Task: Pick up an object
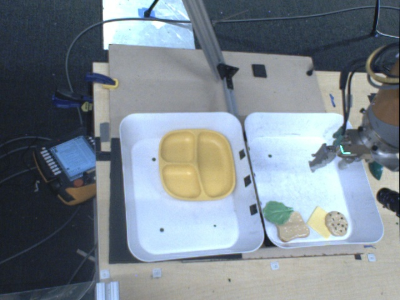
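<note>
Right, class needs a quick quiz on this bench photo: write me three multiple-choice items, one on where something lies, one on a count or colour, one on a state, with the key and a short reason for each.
1. Where does the yellow divided plate lie?
A. in the left bin
B. in the right bin
C. on the bare bench

2. How many food pieces lie in the right bin?
A. two
B. four
C. six

3. How does the gripper stand to the food pieces?
A. clamped on the cookie
C. pressing on the leaf
B. apart from them, above bare bin floor

Key:
1 A, the plate sits inside the left bin.
2 B, a green leaf, a bread slice, a cheese slice and a cookie cluster at the near edge.
3 B, the gripper is over the bin's upper part, clear of that cluster.
</note>
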You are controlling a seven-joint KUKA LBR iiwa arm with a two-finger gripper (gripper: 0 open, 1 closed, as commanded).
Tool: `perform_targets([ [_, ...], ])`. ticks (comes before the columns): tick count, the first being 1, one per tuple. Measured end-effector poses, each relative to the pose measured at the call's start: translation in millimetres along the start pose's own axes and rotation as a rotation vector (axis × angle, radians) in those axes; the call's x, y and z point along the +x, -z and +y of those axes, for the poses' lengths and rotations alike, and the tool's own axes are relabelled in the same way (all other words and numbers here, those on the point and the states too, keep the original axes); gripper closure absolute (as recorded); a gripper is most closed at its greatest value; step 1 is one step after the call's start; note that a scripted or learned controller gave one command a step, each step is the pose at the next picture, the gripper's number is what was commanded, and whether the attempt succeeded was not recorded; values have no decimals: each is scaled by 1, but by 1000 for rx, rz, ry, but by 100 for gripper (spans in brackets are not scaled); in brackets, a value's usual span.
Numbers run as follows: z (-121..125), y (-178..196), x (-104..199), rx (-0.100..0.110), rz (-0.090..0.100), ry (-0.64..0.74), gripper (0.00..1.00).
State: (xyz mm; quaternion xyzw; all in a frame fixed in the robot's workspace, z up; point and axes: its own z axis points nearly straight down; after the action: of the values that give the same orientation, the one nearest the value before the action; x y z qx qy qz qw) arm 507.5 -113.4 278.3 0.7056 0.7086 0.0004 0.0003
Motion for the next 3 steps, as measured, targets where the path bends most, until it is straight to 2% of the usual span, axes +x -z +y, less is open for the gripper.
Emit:
perform_targets([
  [1,0,0,0,-1,0,0,0],
  [2,6,-60,-4,3,0,-3,0],
  [3,11,-103,-5,3,1,-4,0],
])
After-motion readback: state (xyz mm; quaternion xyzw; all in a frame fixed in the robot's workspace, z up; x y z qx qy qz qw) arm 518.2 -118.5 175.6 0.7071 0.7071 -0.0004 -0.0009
